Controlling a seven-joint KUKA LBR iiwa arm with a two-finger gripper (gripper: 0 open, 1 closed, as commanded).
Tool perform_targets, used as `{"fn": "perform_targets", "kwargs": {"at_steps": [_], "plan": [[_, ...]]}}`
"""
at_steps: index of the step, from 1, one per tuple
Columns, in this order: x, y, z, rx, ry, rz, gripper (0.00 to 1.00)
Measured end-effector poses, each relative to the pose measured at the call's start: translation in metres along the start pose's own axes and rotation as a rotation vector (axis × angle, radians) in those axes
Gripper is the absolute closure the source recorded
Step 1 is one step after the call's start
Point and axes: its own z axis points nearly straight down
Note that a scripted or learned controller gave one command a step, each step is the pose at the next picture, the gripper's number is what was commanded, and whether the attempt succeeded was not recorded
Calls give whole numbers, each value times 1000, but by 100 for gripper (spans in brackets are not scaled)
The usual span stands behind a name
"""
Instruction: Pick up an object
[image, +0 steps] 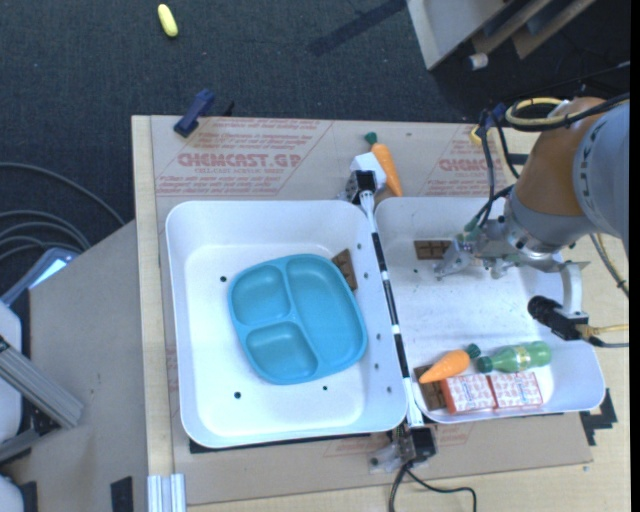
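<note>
My gripper (452, 263) hangs low over the back part of the right bin (560, 300), reaching in from the right under the grey and orange wrist. A small brown chocolate-like block (431, 248) lies just left of and behind the gripper tip, very close to it. Along the same bin's front edge lie a toy carrot (443, 366), a green bottle (515, 356) and a red and white box (491, 392). The left bin (190, 300) holds a blue divided plate (297, 317), and a brown piece (345, 268) peeks out at the plate's back right rim.
A second toy carrot (385, 168) lies on the board behind the bins, next to a black clamp (364, 184). A blue clip (193, 113) sits at the board's back left corner. The ridge between the bins (385, 300) runs front to back.
</note>
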Motion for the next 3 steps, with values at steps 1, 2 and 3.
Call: {"fn": "perform_targets", "kwargs": {"at_steps": [1,2,3], "plan": [[33,45,27,2,1,-1,0],[20,67,27,0,0,-1,0],[20,69,14,-5,-2,-2,100]]}}
